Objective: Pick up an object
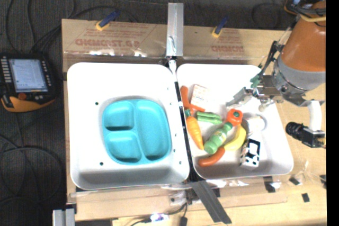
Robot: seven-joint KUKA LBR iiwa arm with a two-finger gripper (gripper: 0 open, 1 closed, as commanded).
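Two white bins sit side by side; the left bin holds a turquoise divided tray. In the right bin lies a pile of toy food. A green bottle lies slanted, its orange cap pointing up-right, beside a yellow banana and an orange carrot. The gripper hovers above the pile's upper right, fingers spread apart, holding nothing.
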